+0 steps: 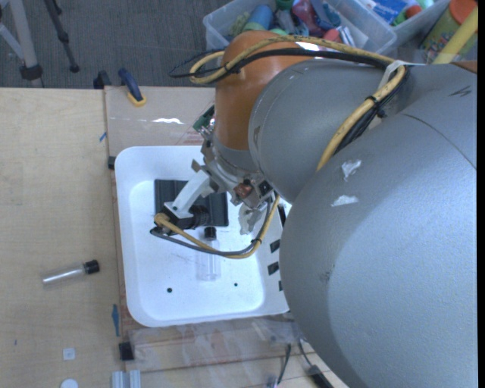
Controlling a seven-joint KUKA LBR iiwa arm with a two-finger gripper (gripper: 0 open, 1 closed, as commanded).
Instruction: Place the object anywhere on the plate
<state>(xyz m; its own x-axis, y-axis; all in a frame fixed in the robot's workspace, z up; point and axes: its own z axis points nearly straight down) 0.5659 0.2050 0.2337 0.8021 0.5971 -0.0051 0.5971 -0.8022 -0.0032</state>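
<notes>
A flat black square piece [167, 194] lies in the back left part of the white bin [144, 299]; the wrist covers its right side. A clear tube [206, 261] lies near the bin's middle, pointing toward the front, and its upper end sits just below the wrist. My gripper [251, 214] hangs low over the bin's right half, to the right of the tube and a little behind it. The large grey arm hides the bin's right edge and everything further right. I cannot tell whether anything sits in the gripper.
A second clear vial with a black cap [70, 273] lies on the wooden bench left of the bin. A blue clamp [133, 88] sits at the bench's back edge. Crates of colourful items [303, 19] stand behind the bench.
</notes>
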